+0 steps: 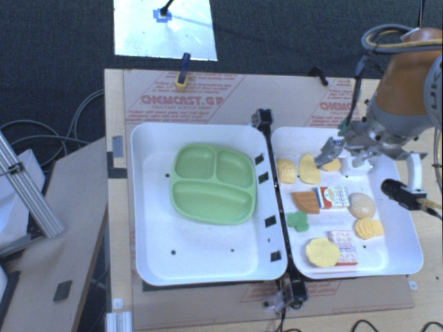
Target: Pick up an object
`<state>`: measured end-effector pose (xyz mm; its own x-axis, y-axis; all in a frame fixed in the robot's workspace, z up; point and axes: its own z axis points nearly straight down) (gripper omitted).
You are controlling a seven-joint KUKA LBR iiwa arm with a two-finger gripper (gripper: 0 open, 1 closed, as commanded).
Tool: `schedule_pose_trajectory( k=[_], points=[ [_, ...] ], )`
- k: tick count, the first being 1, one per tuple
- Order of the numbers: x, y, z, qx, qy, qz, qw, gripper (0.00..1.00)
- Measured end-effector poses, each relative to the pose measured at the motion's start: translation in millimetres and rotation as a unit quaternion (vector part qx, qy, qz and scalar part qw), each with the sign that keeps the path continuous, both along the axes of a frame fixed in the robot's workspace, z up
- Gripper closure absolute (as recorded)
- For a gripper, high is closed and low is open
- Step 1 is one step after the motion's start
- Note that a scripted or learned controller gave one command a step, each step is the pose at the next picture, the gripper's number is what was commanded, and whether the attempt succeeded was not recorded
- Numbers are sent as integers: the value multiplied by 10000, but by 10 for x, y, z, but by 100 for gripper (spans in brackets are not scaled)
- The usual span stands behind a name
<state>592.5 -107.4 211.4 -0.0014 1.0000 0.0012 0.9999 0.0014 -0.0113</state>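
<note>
Toy food pieces scattered in right bin point(408, 258): yellow wedge point(309, 169) and small yellow piece point(286, 171) at upper left, orange slab point(304, 201) beside red-and-white carton point(337, 197), beige egg shape point(362, 205), ridged yellow piece point(368, 227), green piece point(297, 220), yellow disc point(322, 252). Gripper point(331, 154) low over bin's upper area, just beside yellow wedge; finger spacing cannot be told. Green divided plate point(212, 184) in left bin point(156, 254). Both bins on worktop point(208, 95).
</note>
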Motion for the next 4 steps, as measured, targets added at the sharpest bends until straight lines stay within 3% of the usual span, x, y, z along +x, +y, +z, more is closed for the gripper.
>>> schedule_pose_trajectory(
  k=[1, 4],
  points=[
    [23, 2, 59, -7, -54, 11, 10000, 0],
    [78, -55, -1308, 0, -32, -2, 10000, 0]
  ],
)
